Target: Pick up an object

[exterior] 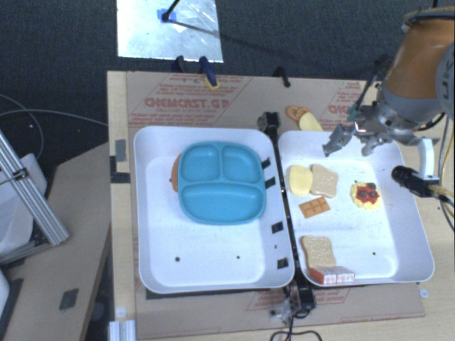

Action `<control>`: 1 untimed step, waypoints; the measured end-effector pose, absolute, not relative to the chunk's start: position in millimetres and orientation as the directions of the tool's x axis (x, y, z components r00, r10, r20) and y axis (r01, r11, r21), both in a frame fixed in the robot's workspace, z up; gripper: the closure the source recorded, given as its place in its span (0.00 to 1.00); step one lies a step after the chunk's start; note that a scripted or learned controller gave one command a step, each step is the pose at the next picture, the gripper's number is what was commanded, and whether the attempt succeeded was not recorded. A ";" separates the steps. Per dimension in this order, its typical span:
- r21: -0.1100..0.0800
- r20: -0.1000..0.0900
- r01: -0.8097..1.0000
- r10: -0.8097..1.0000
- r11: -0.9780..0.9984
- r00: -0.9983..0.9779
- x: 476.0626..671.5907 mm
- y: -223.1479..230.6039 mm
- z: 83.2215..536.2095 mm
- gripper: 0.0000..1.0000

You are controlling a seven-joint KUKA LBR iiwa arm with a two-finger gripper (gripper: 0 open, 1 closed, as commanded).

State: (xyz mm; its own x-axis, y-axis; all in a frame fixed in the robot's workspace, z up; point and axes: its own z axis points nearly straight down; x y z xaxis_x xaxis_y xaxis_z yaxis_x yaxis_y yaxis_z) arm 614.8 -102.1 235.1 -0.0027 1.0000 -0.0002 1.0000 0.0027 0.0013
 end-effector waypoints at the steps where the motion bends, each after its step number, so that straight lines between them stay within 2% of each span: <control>1: 0.019 0.000 1.000 1.000 0.010 -0.010 618.0 -33.8 442.6 0.00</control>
State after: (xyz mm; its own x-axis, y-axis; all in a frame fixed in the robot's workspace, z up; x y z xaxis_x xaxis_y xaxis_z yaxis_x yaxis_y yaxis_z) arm 618.0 -33.8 442.6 -0.0101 0.9999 -0.0002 0.9998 0.0101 0.0186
